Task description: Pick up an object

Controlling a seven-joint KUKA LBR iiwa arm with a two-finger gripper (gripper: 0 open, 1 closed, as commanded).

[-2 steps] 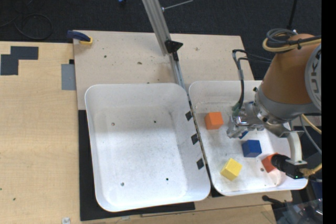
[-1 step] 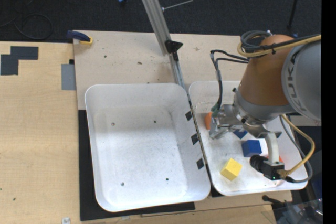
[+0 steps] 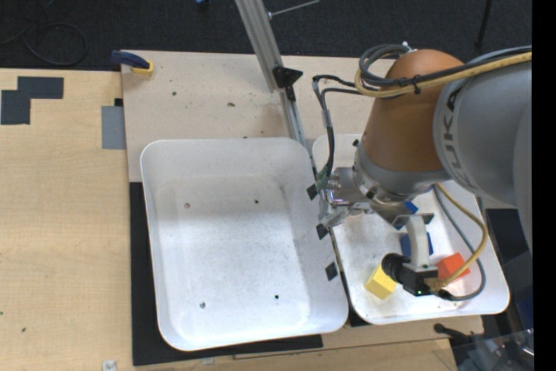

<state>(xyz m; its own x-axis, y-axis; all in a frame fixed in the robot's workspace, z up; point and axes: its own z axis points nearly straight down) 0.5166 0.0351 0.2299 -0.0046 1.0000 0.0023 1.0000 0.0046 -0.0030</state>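
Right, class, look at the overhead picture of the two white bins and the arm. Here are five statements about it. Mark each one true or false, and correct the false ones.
1. The arm reaches over the right bin. True.
2. A yellow block lies in the left bin. False: it lies in the right bin, near that bin's front left corner.
3. An orange block lies in the right bin. True.
4. The yellow and orange blocks touch each other. False: they lie apart, with dark gripper parts between them.
5. The blue clamp sits at the bench's far left corner, outside both bins. True.
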